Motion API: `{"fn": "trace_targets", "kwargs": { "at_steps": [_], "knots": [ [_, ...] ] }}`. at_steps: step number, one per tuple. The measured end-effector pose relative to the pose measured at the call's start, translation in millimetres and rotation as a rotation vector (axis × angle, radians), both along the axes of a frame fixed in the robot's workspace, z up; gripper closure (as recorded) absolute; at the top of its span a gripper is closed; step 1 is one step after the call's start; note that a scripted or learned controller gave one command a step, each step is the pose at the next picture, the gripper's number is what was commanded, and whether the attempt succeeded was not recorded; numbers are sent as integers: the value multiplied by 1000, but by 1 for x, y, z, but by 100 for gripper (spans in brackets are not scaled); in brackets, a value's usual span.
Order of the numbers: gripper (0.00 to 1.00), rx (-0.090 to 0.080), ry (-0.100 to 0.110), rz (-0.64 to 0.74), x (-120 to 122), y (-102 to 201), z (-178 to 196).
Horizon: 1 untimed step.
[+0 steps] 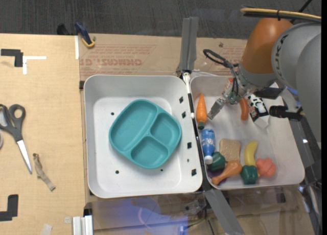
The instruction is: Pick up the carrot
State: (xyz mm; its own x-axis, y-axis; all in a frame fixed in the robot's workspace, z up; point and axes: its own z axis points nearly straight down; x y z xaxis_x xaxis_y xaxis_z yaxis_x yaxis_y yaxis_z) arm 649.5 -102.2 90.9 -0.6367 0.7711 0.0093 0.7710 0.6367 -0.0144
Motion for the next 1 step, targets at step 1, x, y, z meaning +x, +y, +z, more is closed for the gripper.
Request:
{"fn": "trace_targets", "kwargs": {
  "at_steps": [1],
  "knots": [
    [100,-3,-16,4,4,1,12]
  ]
}}
